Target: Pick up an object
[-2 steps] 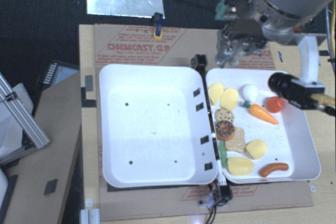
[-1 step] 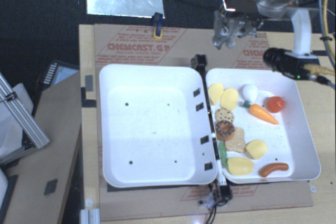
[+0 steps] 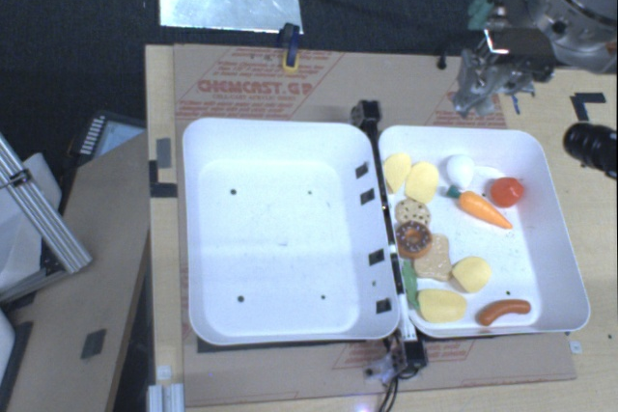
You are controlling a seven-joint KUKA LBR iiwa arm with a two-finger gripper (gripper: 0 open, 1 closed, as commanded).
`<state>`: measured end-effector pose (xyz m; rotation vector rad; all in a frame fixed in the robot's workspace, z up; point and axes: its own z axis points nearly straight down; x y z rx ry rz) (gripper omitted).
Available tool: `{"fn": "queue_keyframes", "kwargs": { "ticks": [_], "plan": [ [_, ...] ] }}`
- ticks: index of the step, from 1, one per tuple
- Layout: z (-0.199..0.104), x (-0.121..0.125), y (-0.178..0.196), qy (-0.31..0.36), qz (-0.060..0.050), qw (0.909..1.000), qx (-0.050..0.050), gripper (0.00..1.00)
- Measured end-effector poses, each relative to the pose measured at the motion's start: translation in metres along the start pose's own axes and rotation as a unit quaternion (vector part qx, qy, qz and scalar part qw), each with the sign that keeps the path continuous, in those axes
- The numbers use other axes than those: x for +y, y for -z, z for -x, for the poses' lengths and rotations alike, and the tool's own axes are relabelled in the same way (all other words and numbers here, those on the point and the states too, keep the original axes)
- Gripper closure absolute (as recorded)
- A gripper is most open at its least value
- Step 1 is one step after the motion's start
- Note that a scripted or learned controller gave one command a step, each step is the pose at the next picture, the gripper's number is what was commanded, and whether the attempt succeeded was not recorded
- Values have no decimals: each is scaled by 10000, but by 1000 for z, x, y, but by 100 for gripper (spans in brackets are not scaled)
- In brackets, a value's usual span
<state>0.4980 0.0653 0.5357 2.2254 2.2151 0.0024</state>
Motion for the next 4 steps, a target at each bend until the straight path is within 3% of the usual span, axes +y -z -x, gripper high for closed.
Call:
{"fn": "queue_keyframes", "kwargs": {
  "ticks": [1,2,3,4],
  "plan": [
    [31,-12,-77,12,-34,10000,-4,100],
    [-1,27,-44,52,24,10000,3,100],
    [-6,23,2,44,26,10000,7,100],
    [63,-12,0,-1,6,10000,-3,100]
  ]
}}
